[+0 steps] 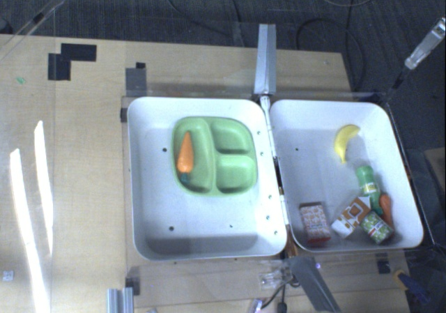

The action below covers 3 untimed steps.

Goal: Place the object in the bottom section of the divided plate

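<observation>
1. Nearest me, the right bin [306, 130] holds a small carton [354, 215], a box [315, 219], a green bottle [366, 180] and a banana [345, 141].
2. The carrot [185, 153] lies lengthwise, its long axis running top to bottom, in the long left section of the green divided plate [233, 169].
3. That plate sits in the left bin [150, 186].

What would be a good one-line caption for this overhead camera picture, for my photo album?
A carrot lies in a green divided plate in the left bin; the right bin holds a banana and small groceries.
</observation>
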Tool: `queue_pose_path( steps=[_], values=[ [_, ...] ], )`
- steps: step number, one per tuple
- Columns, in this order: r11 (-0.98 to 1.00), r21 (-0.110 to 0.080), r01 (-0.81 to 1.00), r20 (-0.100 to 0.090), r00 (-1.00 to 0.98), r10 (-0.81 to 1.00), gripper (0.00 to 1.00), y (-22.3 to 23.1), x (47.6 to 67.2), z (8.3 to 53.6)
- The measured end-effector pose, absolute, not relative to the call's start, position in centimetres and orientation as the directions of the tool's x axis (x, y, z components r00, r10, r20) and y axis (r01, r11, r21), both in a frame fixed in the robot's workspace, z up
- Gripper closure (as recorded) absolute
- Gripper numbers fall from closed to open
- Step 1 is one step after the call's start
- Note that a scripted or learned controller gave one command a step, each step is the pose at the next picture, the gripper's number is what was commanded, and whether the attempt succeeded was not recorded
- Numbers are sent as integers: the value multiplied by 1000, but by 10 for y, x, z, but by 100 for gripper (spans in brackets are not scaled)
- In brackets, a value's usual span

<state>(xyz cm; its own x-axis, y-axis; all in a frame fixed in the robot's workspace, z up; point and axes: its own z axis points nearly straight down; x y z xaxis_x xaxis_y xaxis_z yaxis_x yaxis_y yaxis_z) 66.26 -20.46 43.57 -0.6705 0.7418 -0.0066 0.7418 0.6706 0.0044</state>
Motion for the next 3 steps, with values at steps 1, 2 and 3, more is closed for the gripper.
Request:
queue_pose_path(
  steps=[1, 2, 3],
  values=[
    [656, 5, 755, -7, -656, 755, 0, -204, 665, 436],
    [624, 5, 781, -7, -624, 781, 0, -205, 665, 436],
    [426, 4, 905, -4, -426, 905, 0, -205, 662, 415]
  ],
)
